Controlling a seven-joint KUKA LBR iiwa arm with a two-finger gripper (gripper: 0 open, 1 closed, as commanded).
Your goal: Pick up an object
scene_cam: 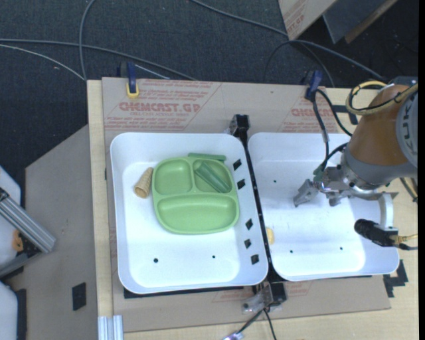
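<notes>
Floor (53,99): dark carpet, grey cables (83,40) trailing across the upper left.
Bench (166,93): brown board, 2 blue clamps (132,74) on its top edge.
Upper right: cardboard box (302,14).

Green plate (192,214) in left bin (133,265)

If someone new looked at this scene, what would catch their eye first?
Most likely the green divided plate in the left bin, with a green utensil lying in its upper right compartment and a small tan cone just beside it. Next, the arm's orange band over the right bin, with the gripper below it.
</notes>
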